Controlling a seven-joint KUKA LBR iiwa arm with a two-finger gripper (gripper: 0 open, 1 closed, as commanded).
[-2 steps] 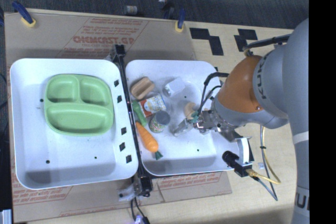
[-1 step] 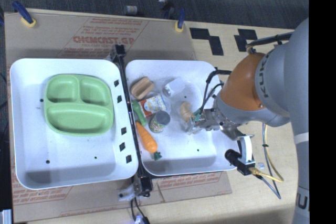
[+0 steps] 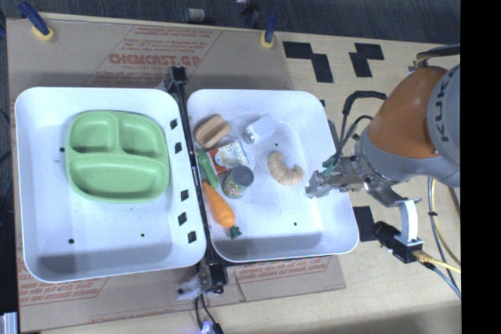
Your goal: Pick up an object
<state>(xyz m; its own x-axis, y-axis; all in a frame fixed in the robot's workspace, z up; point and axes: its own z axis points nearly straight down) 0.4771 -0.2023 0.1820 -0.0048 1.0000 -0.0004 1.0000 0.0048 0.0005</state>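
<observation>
You're looking down at a slant on a bench w/ two shallow white bins side by side on a cardboard sheet (image 3: 149, 51) printed in red; the large line reads approx. "CHEMCAST GP", smaller lines too blurred to read. Left bin (image 3: 31, 192) holds a green divided tray (image 3: 117, 155) w/ three compartments, lying flat toward the bin's 11 o'clock. Right bin (image 3: 313, 223) holds the loose items: a bun-like brown piece (image 3: 210, 129) at 10 o'clock, a clear wrapped packet (image 3: 259, 128) near 12, a small packet w/ a red-and-white label (image 3: 229, 154) (text unreadable) just below the bun, a dark round can (image 3: 237, 181) touching it at the centre-left, an orange carrot (image 3: 220, 206) w/ green tip lying diagonally at 8 o'clock along the left wall, and a tan croissant (image 3: 284, 168) right of centre, apart from the rest. The arm comes in from 3 o'clock, grey w/ an orange band; part of "KUKA" shows on it. Its gripper (image 3: 319, 185) sits at the right bin's 3 o'clock edge, near the croissant but not touching. Whether it's spread or closed you can't tell from here; nothing is visibly held.
</observation>
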